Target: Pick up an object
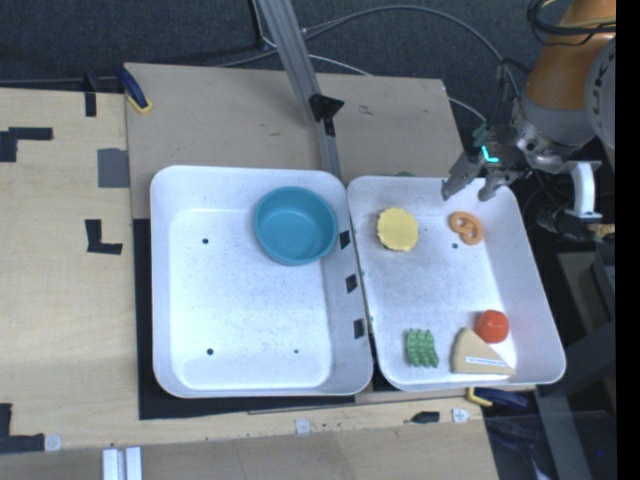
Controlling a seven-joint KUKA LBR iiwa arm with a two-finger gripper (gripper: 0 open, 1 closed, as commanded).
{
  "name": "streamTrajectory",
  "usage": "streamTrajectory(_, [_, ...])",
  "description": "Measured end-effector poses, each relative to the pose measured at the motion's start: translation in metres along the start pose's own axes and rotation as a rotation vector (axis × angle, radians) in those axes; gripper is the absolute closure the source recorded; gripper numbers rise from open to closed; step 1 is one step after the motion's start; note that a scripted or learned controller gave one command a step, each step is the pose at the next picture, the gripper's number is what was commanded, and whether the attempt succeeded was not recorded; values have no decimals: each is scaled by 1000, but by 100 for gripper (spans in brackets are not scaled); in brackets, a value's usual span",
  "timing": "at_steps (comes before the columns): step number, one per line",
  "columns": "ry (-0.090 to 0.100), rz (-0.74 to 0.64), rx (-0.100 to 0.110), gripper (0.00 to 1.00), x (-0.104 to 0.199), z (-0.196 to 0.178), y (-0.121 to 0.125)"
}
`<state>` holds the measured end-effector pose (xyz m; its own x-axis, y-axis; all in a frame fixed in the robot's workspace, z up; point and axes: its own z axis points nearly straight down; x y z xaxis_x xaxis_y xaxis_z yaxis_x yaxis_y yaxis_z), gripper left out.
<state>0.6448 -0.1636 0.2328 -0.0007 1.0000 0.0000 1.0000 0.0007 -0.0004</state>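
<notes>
My gripper (472,188) hangs over the back right edge of the right bin (530,268), open, with nothing between its fingers. Just below it lies a small orange pretzel (465,227). A yellow round disc (398,230) rests to the pretzel's left. Near the bin's front sit a green ridged piece (421,347), a red tomato (491,324) and a tan cheese wedge (478,354). A blue bowl (295,225) stands at the back of the left bin (200,298).
A grey metal pole (300,63) slants down from the top to the seam between the bins. Black cables (420,18) loop across the dark floor behind the bench. The arm's body (575,68) fills the upper right.
</notes>
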Motion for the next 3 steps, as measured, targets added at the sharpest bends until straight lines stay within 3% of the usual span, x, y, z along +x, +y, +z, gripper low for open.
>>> streamTrajectory(1, [0,0,0,0,0,0,0])
streamTrajectory(3, [0,0,5,0,-4,94,5])
